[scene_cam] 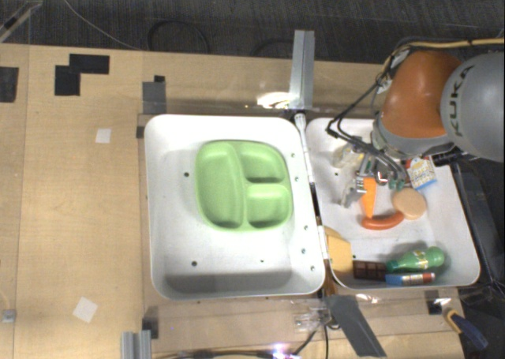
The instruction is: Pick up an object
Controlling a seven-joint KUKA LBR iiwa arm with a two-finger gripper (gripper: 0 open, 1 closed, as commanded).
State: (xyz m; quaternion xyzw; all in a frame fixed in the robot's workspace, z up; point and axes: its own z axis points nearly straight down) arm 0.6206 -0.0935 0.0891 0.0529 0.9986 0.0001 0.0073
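over the right bin, my gripper hangs low among a loose cluster of small items, with the orange band of my wrist directly above it. whether it is spread or closed cannot be told from this slanted view, since the wrist body covers much of the tool and the metal parts blur into the clutter. no item can be seen caught in it, so i judge the pick as not yet made

candidate targets: an orange piece lies just beside the tool's tip, touching or nearly touching it; a red sausage-shaped item lies just below that; a round tan object sits to its right, touching or almost touching the red one. a green bottle and a dark bar rest near the bin's front wall, well apart from the tool. a blue and white packet lies partly under my wrist

for a clean grasp i would commit to the orange piece, as the nearest thing, centre the tool over its narrow width, and descend straight so that the red item is not nudged or pinched along with it. lifting slowly would show early whether the piece has come up

left bin: holds a green divided tray, not involved in this step
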